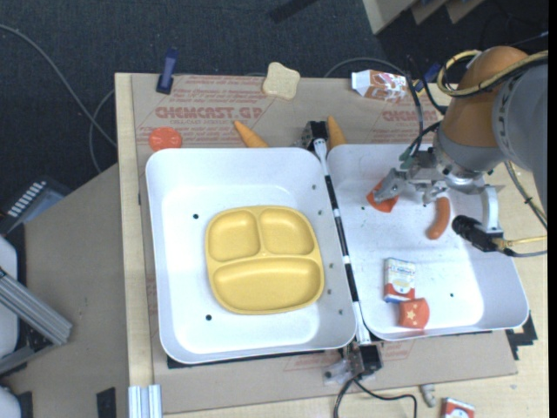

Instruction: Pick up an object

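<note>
Reaching in over the right bin [487, 294], the grey arm [500, 94] with its orange band lowers the gripper [416, 179] near the bin's far left part. Just left of and touching the tool lies a small orange-red object [381, 200], flattish and rounded; a grey finger-like part slants down onto it, but whether it sits between the fingers cannot be told, nor how far the tool is open, since the wrist and cables cover that part. Far to the tool's left, the left bin [174, 233] holds a yellow divided tray [261, 259] with three compartments, lying flat. Beyond that bin, on the cardboard, are a red-orange disc [164, 138], an orange carrot-like piece [250, 135] and a pale bread-shaped piece [280, 80]. Nearer the camera than the tool, well apart from it, a small white and red carton [399, 279] lies beside a red strawberry-like piece [414, 313]. Just right of the tool, an orange sausage-shaped piece [439, 217] lies on the bin floor, partly under the arm's black attachment [474, 232].
</note>
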Controlling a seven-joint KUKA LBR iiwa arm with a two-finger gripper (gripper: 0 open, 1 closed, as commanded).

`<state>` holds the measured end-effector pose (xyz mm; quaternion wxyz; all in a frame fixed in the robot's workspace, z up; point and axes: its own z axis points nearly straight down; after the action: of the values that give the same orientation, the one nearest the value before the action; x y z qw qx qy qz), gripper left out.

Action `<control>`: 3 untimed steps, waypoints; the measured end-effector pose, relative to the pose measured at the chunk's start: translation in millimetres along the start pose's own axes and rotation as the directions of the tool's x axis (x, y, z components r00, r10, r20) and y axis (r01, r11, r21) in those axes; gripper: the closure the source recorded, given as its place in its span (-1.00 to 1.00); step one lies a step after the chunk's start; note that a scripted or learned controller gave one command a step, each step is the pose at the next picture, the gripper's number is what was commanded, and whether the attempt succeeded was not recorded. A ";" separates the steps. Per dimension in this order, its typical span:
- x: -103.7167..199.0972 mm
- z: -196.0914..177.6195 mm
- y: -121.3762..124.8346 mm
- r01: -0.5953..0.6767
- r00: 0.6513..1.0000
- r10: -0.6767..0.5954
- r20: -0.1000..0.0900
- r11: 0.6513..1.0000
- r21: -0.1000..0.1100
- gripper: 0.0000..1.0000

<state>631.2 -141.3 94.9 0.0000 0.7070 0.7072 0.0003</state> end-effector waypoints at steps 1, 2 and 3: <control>45.5 10.1 35.7 0.001 1.000 -0.001 0.000 1.000 -0.002 -1.00; 33.7 10.1 11.3 -0.001 1.000 0.001 0.000 1.000 0.002 -1.00; 34.2 -0.1 11.9 -0.001 1.000 0.001 0.000 1.000 0.000 1.00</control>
<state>643.1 -107.1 95.0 0.0001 0.7073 0.7069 0.0002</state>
